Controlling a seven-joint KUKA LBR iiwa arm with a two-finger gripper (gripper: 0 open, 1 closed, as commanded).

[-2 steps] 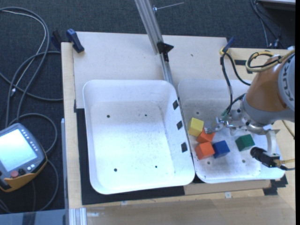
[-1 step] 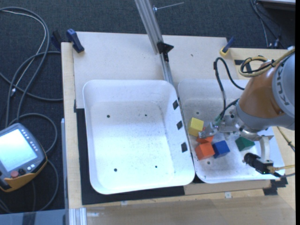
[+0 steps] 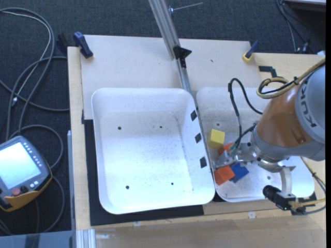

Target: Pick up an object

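A yellow block (image 3: 216, 137) lies in the right bin (image 3: 243, 192) near its left wall. Below it sit a small orange piece (image 3: 225, 148), an orange-red block (image 3: 224, 175) and a blue block (image 3: 238, 171), close together. My gripper (image 3: 241, 155) reaches down among them from the right, just above the blue block and beside the small orange piece. The grey wrist and the orange band (image 3: 282, 119) hide most of the gripper.
The left bin (image 3: 103, 107) stands beside the right one. A metal rail (image 3: 164, 22) slants down from the top to the gap between the bins. Black cables (image 3: 235, 94) loop off the wrist. A teach pendant (image 3: 20, 172) lies on the floor at left.
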